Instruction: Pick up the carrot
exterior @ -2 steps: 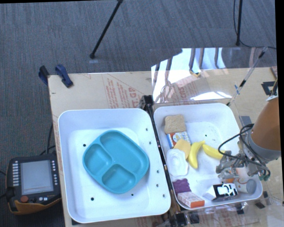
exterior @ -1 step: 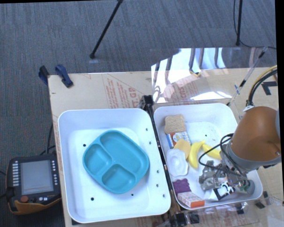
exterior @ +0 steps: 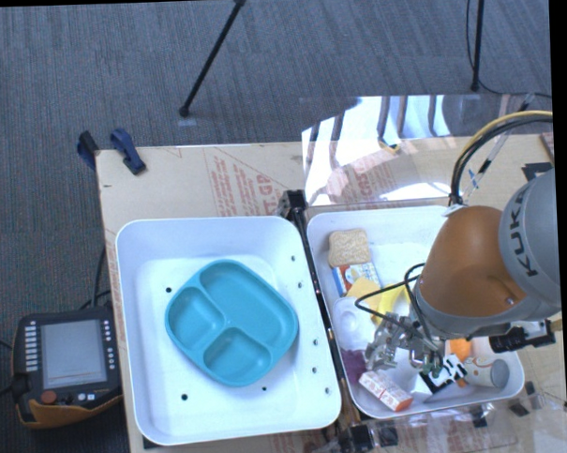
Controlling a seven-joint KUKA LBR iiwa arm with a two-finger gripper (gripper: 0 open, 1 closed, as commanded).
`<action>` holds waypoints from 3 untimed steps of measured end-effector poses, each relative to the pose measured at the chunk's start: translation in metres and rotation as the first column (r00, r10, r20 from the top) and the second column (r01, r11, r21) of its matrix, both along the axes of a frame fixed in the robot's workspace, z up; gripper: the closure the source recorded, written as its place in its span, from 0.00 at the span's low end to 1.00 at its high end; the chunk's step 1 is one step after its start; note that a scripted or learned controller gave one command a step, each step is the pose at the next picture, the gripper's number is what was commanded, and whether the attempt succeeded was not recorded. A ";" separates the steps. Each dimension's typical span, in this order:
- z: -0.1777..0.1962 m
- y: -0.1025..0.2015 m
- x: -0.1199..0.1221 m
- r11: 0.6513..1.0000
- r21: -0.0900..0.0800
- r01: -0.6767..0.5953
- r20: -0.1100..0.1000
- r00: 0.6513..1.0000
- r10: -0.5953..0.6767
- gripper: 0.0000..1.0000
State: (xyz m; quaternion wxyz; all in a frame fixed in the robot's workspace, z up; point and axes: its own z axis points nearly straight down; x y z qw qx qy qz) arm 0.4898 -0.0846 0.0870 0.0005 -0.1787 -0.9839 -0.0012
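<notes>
Camera view: two white bins sit side by side on the worktop (exterior: pixel 206 182). The left bin (exterior: pixel 135 274) holds a blue divided plate (exterior: pixel 231 322). The right bin (exterior: pixel 396 227) is crowded: a slice of bread (exterior: pixel 348 247) near its far end, a yellow item (exterior: pixel 366 290) below that, a small red-and-white packet (exterior: pixel 384 391) near the front rim, and white pieces between them. The arm (exterior: pixel 478 269) reaches in from the right and hangs low over the front half of this bin, with the gripper (exterior: pixel 401 349) down among the clutter. Its metal fingers (exterior: pixel 381 350) look spread apart, and nothing can be seen between them.

The carrot (exterior: pixel 463 348) appears to be the small orange shape just right of the gripper, largely covered by the wrist, so this is a judgement rather than a certainty. If so, the gripper is off target. To do the pick well, it should shift toward that orange piece, line the fingers across its narrow width, descend clear of the packet and white cup-like item (exterior: pixel 491 371), and close only once it sits between them.
</notes>
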 end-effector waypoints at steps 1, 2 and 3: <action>0.019 -0.105 -0.014 1.000 -0.005 0.023 0.003 1.000 -0.023 1.00; -0.001 -0.001 -0.014 0.973 0.001 0.232 -0.005 0.973 -0.232 1.00; 0.102 0.084 -0.012 0.925 0.002 0.380 0.003 0.925 -0.380 1.00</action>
